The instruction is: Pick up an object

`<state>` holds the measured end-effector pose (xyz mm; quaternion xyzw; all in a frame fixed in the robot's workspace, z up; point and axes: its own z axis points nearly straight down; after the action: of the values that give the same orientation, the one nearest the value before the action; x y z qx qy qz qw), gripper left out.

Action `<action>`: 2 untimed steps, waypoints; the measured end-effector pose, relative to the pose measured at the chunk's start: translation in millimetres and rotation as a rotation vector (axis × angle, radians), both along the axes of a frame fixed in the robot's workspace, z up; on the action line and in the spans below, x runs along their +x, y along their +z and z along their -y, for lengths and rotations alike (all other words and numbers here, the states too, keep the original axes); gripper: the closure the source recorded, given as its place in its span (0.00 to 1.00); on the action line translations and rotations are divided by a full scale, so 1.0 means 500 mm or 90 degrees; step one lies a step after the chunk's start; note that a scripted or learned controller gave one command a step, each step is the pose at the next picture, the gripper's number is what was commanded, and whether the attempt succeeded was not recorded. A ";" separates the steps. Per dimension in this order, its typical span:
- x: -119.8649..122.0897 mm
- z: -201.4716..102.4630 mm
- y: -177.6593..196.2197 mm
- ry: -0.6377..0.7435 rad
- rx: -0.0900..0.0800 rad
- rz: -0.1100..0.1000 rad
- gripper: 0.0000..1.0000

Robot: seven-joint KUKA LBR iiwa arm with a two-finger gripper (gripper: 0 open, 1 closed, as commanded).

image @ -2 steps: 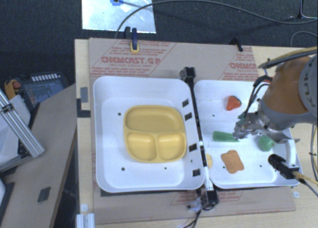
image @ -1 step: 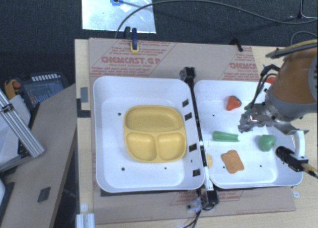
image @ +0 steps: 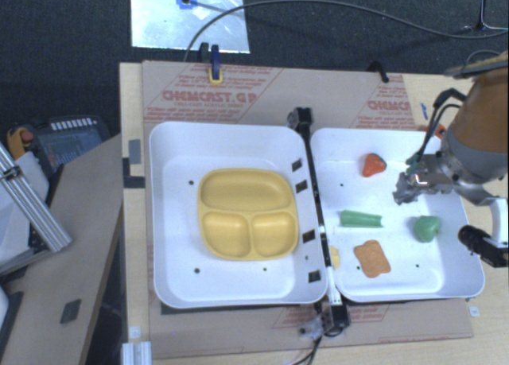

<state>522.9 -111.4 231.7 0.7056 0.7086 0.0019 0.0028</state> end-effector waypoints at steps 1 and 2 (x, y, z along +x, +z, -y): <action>0.003 0.000 0.032 0.000 0.000 -0.001 1.00; 0.050 -0.093 0.046 0.003 0.002 -0.001 1.00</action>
<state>547.9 -65.1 254.8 0.7038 0.7104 0.0021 0.0013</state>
